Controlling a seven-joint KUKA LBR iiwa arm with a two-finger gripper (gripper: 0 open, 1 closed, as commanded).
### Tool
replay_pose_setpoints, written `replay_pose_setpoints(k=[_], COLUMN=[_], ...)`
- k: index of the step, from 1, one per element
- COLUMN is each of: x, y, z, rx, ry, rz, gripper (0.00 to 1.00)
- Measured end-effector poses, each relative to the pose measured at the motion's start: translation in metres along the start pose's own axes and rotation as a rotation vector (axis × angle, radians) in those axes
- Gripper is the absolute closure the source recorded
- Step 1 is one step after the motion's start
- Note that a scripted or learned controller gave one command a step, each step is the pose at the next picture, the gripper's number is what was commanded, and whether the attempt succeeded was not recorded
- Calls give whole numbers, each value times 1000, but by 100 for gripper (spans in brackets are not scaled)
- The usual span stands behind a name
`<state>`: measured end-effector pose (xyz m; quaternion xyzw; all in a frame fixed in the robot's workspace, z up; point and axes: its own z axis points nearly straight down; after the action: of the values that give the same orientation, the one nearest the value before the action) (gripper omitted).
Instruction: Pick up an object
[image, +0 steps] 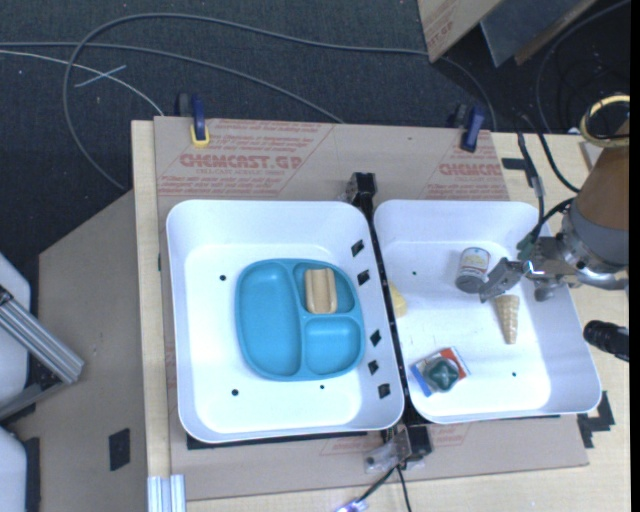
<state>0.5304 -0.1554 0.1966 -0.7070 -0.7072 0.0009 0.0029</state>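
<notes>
Dark carpet with loose cables runs around a pale wooden surface, where two shallow white bins sit side by side, held along the far edge by two blue clamps.

From the right comes the grey arm, its jaws hanging low over the right bin, pointed leftward. I see dark fingers reaching out, but I cannot tell how wide they stand, and nothing shows clearly between them.

Just beyond the jaws' tip, to their left and a little farther back, stands a small grey can with a pale band, so close to the dark fingers that I cannot tell whether they touch. Just beneath the jaws, on the near side, lies a tan waffle cone, pointed end toward the near rim. Farther toward the near-left corner of that bin rests a small packet, dark green with red and blue edging. Against the bin's left wall, well left of the jaws, a bit of something pale yellow peeks out.

Well apart from the jaws, across the black divider, the left bin carries a blue divided plate, with a tan wooden block lying in its far right compartment.
</notes>
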Motion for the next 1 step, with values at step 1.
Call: replay_pose_setpoints(k=[1], x=[9], y=[0], z=[59], rx=[2], ry=[1], rz=[0], gripper=[0])
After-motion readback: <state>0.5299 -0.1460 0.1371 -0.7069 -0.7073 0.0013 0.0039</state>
